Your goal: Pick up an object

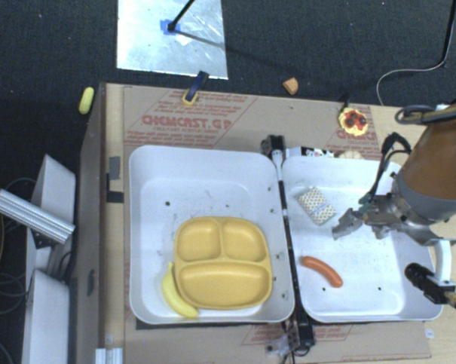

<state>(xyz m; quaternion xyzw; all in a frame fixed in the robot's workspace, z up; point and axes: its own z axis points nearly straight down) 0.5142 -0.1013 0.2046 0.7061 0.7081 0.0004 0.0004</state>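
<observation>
Camera view has the gripper (345, 223) low over the right bin (358, 308), beside the patterned packet (317, 205), bare floor all round. Sausage (321, 270) lies near the divider, long axis slanting down-right. Fingers blurred; I cannot tell their spread. Nothing visibly held.

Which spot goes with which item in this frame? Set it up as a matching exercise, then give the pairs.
Items:
1. yellow divided tray
2. banana
3. hot dog
4. patterned block

Places:
A. right bin, front, lying on the floor
B. left bin, wedged at the tray's front-left edge
C. right bin, back, just left of the claw
D. left bin, front middle

Pairs: 1-D, 2-B, 3-A, 4-C
</observation>
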